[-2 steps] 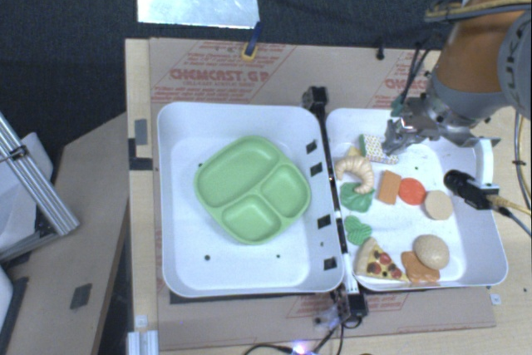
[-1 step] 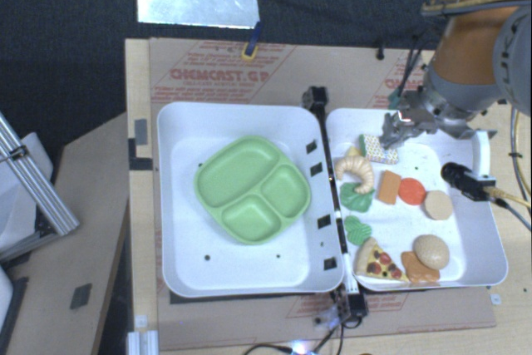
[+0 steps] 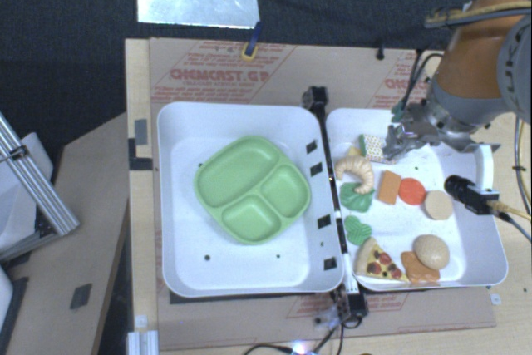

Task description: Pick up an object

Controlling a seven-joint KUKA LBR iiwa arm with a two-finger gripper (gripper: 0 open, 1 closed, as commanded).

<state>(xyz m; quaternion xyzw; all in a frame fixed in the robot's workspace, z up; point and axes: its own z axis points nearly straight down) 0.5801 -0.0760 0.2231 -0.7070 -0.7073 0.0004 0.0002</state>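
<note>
Bench surface (image 3: 100, 179) carries 2 white bins. Nearest me, I note a pizza slice (image 3: 378, 260) and bread roll (image 3: 431, 251) in the right bin (image 3: 490, 266); further back, a croissant (image 3: 355, 170). Left bin (image 3: 179, 262) holds a green tray (image 3: 252, 189). Beyond, the gripper (image 3: 397, 139) hangs over a patterned block (image 3: 374, 147); I cannot tell its grip state.

I am reaching in from three o'clock, my two-finger gripper (image 3: 397, 144) hanging over the upper part of the right shallow white bin (image 3: 490, 258), just beside a pale speckled cracker square (image 3: 373, 148). Toy foods are lying below it toward six o'clock: a tan croissant (image 3: 356, 170), an orange block (image 3: 388, 187), a red-orange round slice (image 3: 411, 191), two green leafy pieces (image 3: 358, 199), a pizza slice (image 3: 377, 259) and a beige bun (image 3: 431, 250). At nine o'clock, the left white bin (image 3: 179, 262) is holding a light green three-compartment plastic plate (image 3: 252, 189).
</note>
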